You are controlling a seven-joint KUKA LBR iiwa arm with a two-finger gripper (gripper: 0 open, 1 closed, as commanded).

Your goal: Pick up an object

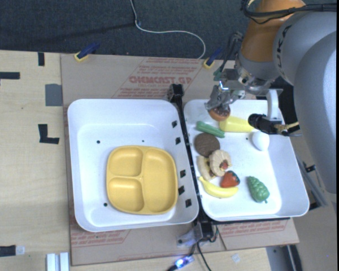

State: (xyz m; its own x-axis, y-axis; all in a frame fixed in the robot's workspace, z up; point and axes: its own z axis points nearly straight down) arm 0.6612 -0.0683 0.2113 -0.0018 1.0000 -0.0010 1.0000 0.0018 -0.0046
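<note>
- Camera view: the gripper (219, 105) stood at the far edge of the right bin (282, 176), reached down from the grey arm (305, 44) with its orange band.
- A small round brown item (218, 114) sat directly beneath the fingertips, touching them or nearly so; whether the jaws were open or closed on it could not be told.
- That brown item was roundish, with no clear long axis, reddish-brown and matte.
- Just beside it lay a yellow corn-like piece (236, 125), long axis running left to right, pale and smooth.
- A green pod-shaped piece (209, 129) lay slantwise, one end toward the bin's far left, the other toward the corn.
- A dark brown disc (206, 144) lay flat near the dividing wall; a tan cookie-like round (220, 161) lay just nearer the camera.
- A banana (217, 189), curved and glossy yellow, lay with its axis left to right; a red strawberry-like piece (230, 179) touched it.
- A bumpy green oval (258, 189) pointed toward the near right corner; a white egg shape (260, 141) lay well apart from it.
- The left bin (85, 129) held a yellow three-compartment plate (141, 179), smooth plastic with rounded corners.
</note>
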